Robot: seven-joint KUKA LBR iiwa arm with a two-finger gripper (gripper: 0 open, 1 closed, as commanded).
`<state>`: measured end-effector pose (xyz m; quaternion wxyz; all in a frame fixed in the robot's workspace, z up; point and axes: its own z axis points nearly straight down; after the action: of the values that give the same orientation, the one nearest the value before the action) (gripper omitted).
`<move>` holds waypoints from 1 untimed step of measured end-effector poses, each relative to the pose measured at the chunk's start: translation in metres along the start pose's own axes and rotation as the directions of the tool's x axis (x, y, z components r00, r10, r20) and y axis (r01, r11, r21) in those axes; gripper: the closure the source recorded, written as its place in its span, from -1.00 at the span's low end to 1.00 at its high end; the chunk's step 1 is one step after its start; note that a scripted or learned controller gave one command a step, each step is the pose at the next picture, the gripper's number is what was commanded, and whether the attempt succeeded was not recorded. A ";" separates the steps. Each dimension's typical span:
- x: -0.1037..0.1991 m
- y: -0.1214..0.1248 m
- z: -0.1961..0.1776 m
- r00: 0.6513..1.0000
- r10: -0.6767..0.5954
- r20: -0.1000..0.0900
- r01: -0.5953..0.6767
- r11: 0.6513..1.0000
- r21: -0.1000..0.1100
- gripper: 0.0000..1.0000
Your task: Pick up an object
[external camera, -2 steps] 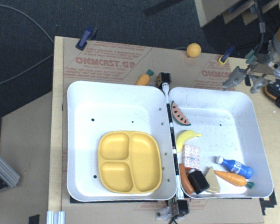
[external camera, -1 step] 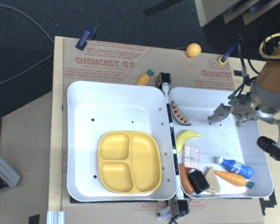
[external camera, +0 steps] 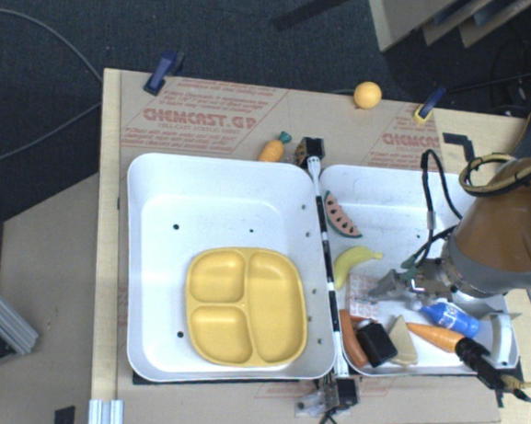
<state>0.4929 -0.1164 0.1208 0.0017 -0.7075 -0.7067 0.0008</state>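
On the table's right bin (external camera: 392, 185), the pincer (external camera: 396, 284) hovers, state unclear; the light, smooth banana (external camera: 358, 258) suits a mid-body grip.

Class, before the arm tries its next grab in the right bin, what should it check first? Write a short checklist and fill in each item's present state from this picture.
1. Gripper is over the right bin: ok.
2. Objects are within that bin to pick: ok, banana, watermelon slice, carrot, blue bottle.
3. Nothing already between the fingers: cannot tell.
4. Target stands apart from its neighbours: not ok, things near the gripper are crowded.
5. Yellow tray lies in the left bin, out of the way: ok.
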 end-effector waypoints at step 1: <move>0.015 0.066 0.036 1.000 -0.002 0.001 0.002 1.000 -0.004 -1.00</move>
<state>0.5584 -0.1013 0.0844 0.0001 -0.7068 -0.7074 -0.0001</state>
